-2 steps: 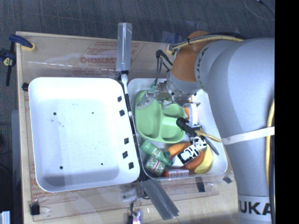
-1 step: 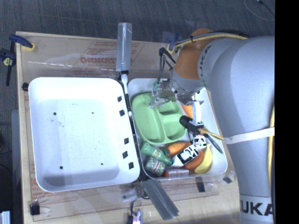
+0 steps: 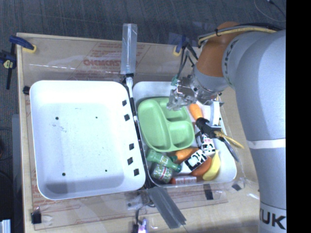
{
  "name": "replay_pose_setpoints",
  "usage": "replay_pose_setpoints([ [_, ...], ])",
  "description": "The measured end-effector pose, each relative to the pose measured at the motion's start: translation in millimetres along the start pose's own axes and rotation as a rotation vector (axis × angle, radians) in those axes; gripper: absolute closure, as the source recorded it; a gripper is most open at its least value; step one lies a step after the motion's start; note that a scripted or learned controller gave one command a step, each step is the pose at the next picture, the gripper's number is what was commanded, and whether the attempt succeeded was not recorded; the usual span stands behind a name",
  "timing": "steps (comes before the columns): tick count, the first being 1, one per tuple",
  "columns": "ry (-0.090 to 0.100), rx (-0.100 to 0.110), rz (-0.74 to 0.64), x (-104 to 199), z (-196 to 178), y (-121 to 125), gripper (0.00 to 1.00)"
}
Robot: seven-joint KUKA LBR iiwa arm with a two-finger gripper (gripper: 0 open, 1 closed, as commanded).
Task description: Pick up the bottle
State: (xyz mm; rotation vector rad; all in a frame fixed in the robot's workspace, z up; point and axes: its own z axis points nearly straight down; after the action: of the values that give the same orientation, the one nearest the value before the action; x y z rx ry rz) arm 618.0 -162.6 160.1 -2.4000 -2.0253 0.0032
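**Operator:** I have the gripper (image 3: 178, 97) over the far end of the right bin (image 3: 232, 174), down at the upper rim of the green divided tray (image 3: 163, 125). From this angle I cannot tell how wide the claw stands, and I see nothing between its tips.

**Colleague:** And the bottle?

**Operator:** The bottle (image 3: 162, 165) is a green one lying on its side at the near end of the same bin, just below the tray and hard against the divider next to the left bin (image 3: 77, 140). It sits well apart from the claw, with the whole tray between them.

**Colleague:** Anything crowding it?

**Operator:** A carrot (image 3: 185, 154) lies just beside it to the right, then a black and white pack (image 3: 201, 154) and a banana (image 3: 214, 166) beyond. A second carrot (image 3: 195, 111) sits up near the wrist.
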Motion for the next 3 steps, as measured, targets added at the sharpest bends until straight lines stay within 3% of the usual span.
replay_pose_setpoints([
  [1, 0.0, 0.0, 0.0, 0.2, 0.0, 0.0, 0.0],
  [2, 0.001, 0.001, 0.101, -24.1, 68.4, -44.7, 0.0],
  [3, 0.003, -0.003, 0.096, -22.8, 55.8, -42.8, 1.0],
])
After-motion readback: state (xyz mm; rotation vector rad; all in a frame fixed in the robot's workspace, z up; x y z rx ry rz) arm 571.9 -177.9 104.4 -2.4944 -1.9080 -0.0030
